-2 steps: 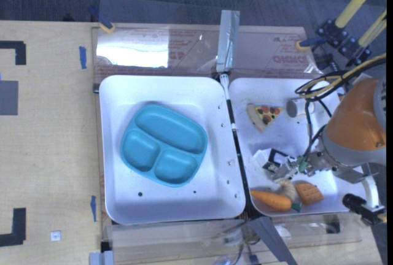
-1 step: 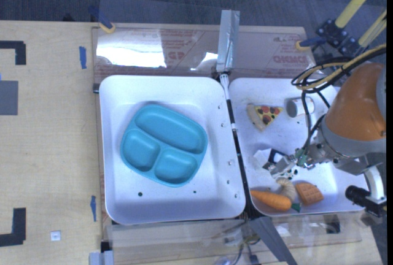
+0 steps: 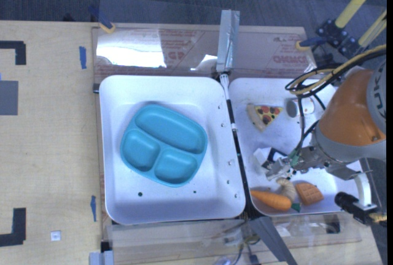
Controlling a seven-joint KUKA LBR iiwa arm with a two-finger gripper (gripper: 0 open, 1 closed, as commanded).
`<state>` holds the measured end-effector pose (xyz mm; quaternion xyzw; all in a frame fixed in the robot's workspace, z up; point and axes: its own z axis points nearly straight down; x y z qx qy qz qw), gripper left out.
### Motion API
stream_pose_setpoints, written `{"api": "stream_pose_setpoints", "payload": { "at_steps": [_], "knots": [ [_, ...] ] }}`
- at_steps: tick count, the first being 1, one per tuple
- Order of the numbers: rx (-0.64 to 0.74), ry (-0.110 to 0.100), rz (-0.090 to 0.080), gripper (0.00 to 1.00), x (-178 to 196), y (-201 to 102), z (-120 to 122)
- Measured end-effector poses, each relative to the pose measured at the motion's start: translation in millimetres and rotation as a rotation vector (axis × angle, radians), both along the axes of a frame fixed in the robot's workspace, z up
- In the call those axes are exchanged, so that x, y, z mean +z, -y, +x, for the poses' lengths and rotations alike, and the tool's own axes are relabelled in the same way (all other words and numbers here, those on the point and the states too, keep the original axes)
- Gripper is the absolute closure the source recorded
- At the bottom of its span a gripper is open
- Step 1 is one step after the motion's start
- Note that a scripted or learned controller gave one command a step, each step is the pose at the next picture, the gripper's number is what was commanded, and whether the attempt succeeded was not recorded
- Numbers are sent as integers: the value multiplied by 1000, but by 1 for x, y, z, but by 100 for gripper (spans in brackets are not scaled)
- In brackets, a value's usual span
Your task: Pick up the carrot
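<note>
The carrot (image 3: 271, 199) is orange and lies lengthwise along the front edge of the right bin (image 3: 270, 135), its tip pointing left. My gripper (image 3: 277, 165) hangs low in that bin, a little above and to the right of the carrot, at the end of the grey arm with its orange band (image 3: 353, 113). No object shows between its fingers. The view is too small and cluttered there to tell how the fingers stand.
A brown bread-like piece (image 3: 308, 192) lies just right of the carrot, with a small pale item (image 3: 285, 184) between them. A pizza slice (image 3: 264, 115) rests at the back of the right bin. The left bin (image 3: 116, 104) holds a blue divided plate (image 3: 163, 143).
</note>
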<state>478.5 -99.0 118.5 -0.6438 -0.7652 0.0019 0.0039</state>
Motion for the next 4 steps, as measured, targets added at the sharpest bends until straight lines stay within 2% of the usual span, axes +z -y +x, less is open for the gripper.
{"api": "stream_pose_setpoints", "payload": {
  "at_steps": [1, 2, 3, 4],
  "knots": [
    [0, 1, 0, 0, 0, 0, 0],
    [-317, 7, -1, 0, -32, -3, 2],
    [-207, 5, -4, 0, 2, -7, 1],
    [-238, 8, -3, 0, -32, -6, 2]
  ]
}}
